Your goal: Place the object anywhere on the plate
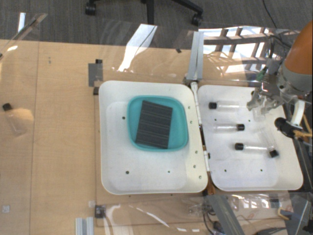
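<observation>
A dark grey ribbed rectangular block [154,124] lies flat on the teal plate [182,127], roughly in its middle, inside the left bin [113,165]. My gripper [257,103] hangs over the upper right part of the right bin [286,177], well to the right of the plate and the block. It hovers near the clear tubes. I see nothing held in it.
Several clear tubes with black caps lie in the right bin, among them one at the top left [222,105] and one lower down [248,147]. A grey metal divider [196,53] runs back from between the bins. An office chair base [146,1] stands beyond the bench.
</observation>
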`<state>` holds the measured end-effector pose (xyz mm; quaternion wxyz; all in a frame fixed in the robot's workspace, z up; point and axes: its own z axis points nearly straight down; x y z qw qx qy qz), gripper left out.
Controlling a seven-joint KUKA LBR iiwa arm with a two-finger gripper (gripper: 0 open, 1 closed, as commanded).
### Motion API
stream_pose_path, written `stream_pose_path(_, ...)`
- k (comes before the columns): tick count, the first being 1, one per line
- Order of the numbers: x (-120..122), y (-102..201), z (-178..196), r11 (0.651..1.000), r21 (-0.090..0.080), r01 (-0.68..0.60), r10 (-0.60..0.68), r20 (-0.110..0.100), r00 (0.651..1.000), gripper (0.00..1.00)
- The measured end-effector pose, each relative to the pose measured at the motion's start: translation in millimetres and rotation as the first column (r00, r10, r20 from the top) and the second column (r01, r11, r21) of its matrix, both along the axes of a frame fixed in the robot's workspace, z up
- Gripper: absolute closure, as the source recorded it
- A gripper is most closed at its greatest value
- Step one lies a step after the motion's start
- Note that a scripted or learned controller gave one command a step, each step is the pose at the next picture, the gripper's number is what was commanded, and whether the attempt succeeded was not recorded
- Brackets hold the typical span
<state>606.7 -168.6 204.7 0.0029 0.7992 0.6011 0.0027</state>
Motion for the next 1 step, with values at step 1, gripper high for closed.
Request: stream_pose_path(1, 0.0, 0.0, 0.0, 1.0, 0.0, 0.0, 0.0, 0.0, 1.0, 0.0)
